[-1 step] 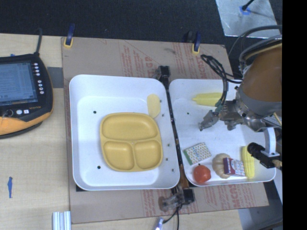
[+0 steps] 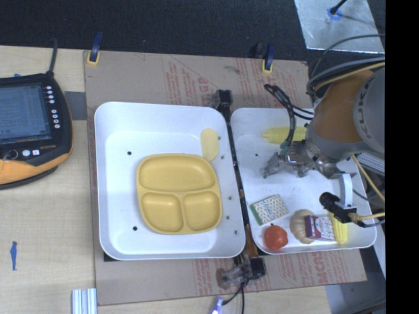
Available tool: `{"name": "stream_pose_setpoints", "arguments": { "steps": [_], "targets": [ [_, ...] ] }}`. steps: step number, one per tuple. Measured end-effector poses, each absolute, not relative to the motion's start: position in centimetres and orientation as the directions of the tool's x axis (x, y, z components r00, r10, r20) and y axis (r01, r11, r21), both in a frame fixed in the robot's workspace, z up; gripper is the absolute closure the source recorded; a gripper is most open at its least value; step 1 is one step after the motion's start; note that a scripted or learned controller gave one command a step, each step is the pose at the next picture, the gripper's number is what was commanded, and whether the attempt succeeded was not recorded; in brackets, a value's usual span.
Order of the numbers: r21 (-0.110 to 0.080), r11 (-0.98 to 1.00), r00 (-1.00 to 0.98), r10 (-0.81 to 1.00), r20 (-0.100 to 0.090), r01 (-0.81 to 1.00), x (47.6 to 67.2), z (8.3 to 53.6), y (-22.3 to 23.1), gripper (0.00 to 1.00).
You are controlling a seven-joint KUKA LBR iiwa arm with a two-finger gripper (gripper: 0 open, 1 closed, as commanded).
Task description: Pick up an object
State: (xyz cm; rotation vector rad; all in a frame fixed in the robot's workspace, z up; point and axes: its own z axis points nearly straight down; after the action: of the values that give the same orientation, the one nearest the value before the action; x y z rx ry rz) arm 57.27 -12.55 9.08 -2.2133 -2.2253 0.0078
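My gripper point(image 2: 287, 167) hangs low over the upper middle of the right bin point(image 2: 243, 175), fingers spread open with bare white floor between them. Just behind it, partly hidden by the wrist, lies a yellow banana-like object point(image 2: 280, 134). Toward the front of this bin lie a green-and-white patterned card point(image 2: 269, 209), a red tomato point(image 2: 275, 237), a tan potato-like object point(image 2: 301, 226), a small red-and-white packet point(image 2: 321, 227) and a yellow piece point(image 2: 340, 231). None of them touches the gripper.
The left bin point(image 2: 111, 175) holds a yellow divided plate point(image 2: 179, 192) and a small pale yellow piece point(image 2: 209, 144) at its back right. A tablet-like pendant point(image 2: 29, 126) lies on the bench at far left. The arm covers the right bin's back right corner.
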Motion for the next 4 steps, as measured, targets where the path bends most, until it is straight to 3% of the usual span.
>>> {"name": "stream_pose_setpoints", "arguments": {
  "steps": [1, 2, 3, 4],
  "targets": [
    [-0.008, 0.004, -0.004, 1.000, -0.001, 1.000, 64.9, 9.1, -19.7, 0.00],
    [-0.002, 0.006, -0.006, 1.000, 0.000, 1.000, 65.7, 13.6, -14.4, 0.00],
    [-0.004, 0.009, -0.009, 1.000, 0.000, 1.000, 65.7, 14.6, -14.5, 1.00],
    [-0.005, 0.004, -0.004, 1.000, -0.001, 1.000, 57.5, 9.1, -20.4, 1.00]
  ]
}}
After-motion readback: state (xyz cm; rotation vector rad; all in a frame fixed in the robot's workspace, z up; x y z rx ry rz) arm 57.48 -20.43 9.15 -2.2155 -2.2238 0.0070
